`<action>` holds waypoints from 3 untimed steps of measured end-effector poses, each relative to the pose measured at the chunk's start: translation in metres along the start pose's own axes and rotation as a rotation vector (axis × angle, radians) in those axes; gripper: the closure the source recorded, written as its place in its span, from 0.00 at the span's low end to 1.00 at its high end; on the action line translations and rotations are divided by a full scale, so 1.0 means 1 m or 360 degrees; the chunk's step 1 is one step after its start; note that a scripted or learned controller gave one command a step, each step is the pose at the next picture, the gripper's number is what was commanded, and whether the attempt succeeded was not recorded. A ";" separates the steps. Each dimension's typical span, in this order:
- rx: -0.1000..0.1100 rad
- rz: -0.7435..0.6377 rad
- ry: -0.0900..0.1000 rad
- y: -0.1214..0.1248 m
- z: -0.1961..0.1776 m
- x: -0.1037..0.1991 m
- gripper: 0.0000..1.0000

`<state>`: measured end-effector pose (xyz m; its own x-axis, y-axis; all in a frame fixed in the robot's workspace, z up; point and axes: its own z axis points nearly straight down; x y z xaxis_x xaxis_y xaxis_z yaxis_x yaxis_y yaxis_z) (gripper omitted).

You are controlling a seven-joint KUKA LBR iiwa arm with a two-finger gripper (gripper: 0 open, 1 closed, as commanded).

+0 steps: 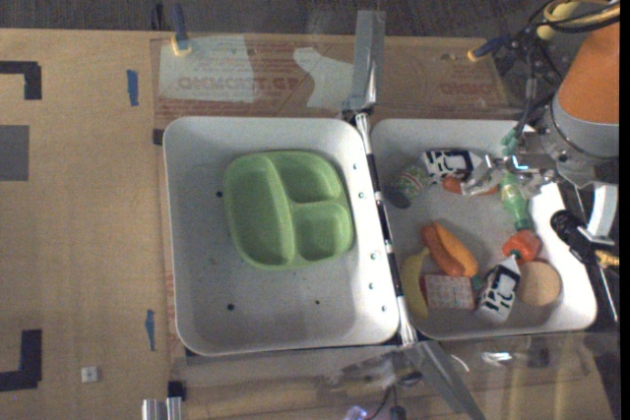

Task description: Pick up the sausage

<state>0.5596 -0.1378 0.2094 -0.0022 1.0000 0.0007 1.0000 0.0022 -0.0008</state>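
Observation:
The sausage (450,251) is an orange-brown elongated piece lying at a slant in the middle of the right bin (394,141), with a banana (412,282) and a pink square block (449,292) just in front of it. My gripper (512,164) hangs over the back right part of that bin, above a green bottle (514,202) and beside a black-and-white carton (448,161). It is behind and to the right of the sausage, well apart from it. Nothing shows in its grasp.
The left bin (197,290) holds a green divided plate (288,209). Around the sausage lie a second black-and-white carton (500,291), a tan round bun (539,283), a small orange-red piece (523,244) and a green-striped item (410,180). The arm's orange band (591,79) and cables crowd the right side.

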 end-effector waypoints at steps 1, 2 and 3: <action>-0.0010 -0.0042 -0.0003 0.043 0.123 -0.008 0.00; -0.0015 -0.0037 -0.0002 0.044 0.112 -0.009 1.00; -0.0019 -0.0034 -0.0003 0.045 0.101 -0.010 1.00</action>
<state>0.6044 -0.1478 0.1081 -0.0233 0.9997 -0.0013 0.9997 0.0234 0.0112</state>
